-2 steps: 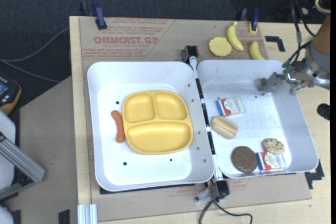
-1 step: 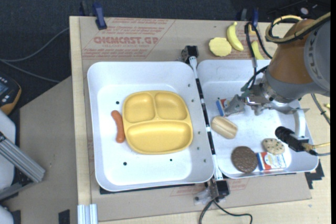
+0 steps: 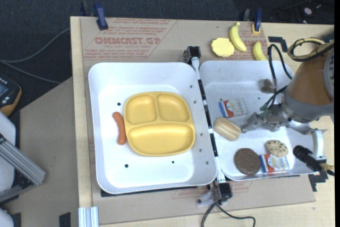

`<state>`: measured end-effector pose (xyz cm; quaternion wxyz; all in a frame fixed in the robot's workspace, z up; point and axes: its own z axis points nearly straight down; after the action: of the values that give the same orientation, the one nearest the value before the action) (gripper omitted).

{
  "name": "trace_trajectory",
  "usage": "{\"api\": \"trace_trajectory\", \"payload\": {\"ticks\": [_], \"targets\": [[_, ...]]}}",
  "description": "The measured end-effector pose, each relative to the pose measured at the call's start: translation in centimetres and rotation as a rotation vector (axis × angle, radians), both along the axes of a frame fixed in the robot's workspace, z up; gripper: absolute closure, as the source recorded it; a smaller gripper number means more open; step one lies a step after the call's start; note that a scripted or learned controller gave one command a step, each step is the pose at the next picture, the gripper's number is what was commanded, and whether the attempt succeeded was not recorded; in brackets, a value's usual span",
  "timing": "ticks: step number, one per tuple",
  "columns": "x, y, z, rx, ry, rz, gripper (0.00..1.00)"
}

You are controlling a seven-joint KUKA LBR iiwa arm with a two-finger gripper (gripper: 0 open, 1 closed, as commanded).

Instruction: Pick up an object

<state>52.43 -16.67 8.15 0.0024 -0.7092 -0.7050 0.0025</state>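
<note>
Bread roll (image 3: 227, 129) lies in the right bin (image 3: 241, 74), just left of the gripper (image 3: 254, 122), perhaps touching it. Whether the claw is clenched cannot be told; a cookie (image 3: 247, 160) sits below.

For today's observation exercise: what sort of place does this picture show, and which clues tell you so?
Probably a robotics lab bench: a grey arm reaches over two white bins holding toy food, like a yellow divided plate and a chocolate cookie, with cables trailing nearby.
</note>
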Motion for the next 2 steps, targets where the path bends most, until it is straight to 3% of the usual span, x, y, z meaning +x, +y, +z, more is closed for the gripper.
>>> {"api": "trace_trajectory", "payload": {"ticks": [1,2], "targets": [[7.3,-5.3,0.4,0.008,-0.005,0.009,0.00],[14.3,-4.9,0.2,0.020,0.012,0.011,0.00]]}}
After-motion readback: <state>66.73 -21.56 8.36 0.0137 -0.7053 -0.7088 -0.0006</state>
